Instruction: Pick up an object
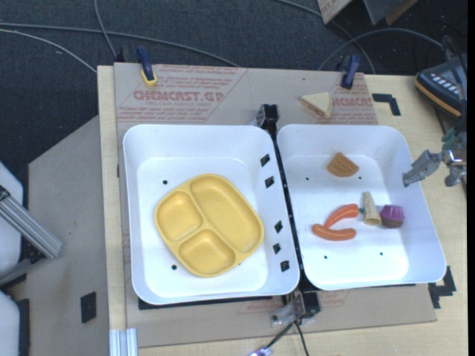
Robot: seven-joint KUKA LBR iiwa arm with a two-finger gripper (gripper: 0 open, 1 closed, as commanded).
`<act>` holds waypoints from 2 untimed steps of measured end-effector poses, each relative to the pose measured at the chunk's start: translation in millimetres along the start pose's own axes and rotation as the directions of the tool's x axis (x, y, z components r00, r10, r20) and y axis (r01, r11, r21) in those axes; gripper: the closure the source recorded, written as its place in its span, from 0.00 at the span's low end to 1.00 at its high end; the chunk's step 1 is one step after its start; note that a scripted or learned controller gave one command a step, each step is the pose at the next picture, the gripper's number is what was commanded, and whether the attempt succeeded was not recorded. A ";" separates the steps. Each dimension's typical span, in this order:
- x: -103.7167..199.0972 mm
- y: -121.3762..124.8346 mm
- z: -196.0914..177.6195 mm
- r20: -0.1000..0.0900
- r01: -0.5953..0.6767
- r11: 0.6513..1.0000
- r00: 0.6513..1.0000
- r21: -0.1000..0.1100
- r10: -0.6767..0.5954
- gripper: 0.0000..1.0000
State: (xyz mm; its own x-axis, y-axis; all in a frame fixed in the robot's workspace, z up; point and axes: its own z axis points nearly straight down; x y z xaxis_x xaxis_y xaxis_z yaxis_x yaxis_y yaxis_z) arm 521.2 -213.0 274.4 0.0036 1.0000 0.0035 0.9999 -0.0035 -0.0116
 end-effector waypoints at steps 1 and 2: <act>0.6 2.1 -5.8 0.003 0.004 1.000 1.000 -0.011 -0.004 0.00; 0.9 1.0 36.3 0.001 0.004 1.000 1.000 -0.006 -0.004 0.00</act>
State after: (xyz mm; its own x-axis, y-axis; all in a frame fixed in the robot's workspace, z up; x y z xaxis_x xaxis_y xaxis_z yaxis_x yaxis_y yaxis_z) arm 521.8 -212.0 238.1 0.0000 1.0000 0.0025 1.0000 0.0001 -0.0054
